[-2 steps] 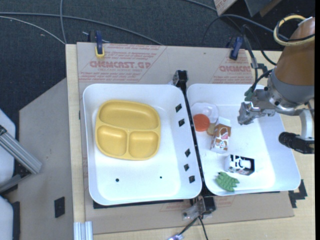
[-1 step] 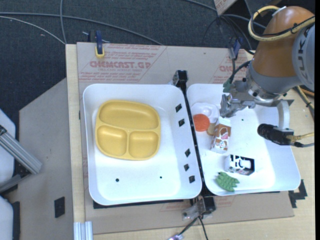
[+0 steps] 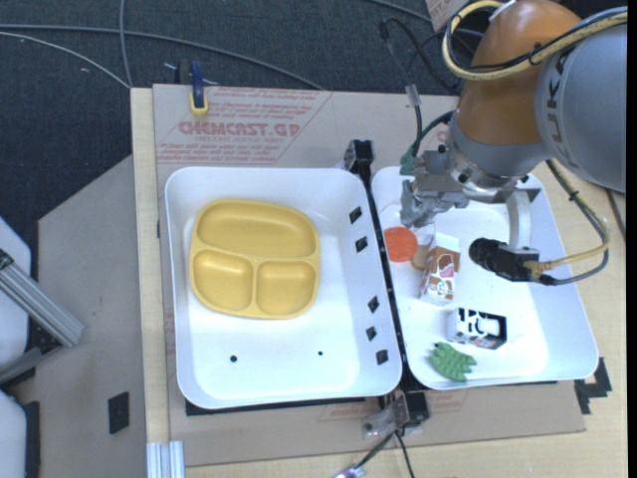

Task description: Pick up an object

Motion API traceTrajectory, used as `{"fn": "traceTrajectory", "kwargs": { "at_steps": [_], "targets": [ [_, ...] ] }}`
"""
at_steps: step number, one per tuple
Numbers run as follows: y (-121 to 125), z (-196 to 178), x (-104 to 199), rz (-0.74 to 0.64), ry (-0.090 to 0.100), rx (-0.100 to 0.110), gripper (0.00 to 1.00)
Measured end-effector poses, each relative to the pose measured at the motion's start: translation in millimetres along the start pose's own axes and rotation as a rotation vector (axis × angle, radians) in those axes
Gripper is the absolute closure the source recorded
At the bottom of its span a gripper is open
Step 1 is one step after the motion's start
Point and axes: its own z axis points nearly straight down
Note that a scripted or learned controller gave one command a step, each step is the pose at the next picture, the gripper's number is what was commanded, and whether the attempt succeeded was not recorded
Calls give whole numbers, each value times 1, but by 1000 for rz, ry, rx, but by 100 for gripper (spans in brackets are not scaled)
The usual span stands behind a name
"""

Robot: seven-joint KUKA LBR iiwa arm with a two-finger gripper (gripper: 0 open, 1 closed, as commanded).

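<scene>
Hovering gripper (image 3: 419, 217) just above orange obj (image 3: 400, 244), near right bin's (image 3: 557, 352) left wall; grip state – can't tell. Not lifting anything yet; grasp + lift prob. remaining.

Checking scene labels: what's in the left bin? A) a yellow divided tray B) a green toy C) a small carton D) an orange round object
A: the yellow divided tray lies in the left bin; the green toy, orange round object and small carton sit in the right bin.
</scene>
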Motion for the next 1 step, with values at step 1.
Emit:
{"fn": "traceTrajectory", "kwargs": {
  "at_steps": [1],
  "targets": [
    [15, 0, 60, 0, 0, 0, 100]
  ]
}}
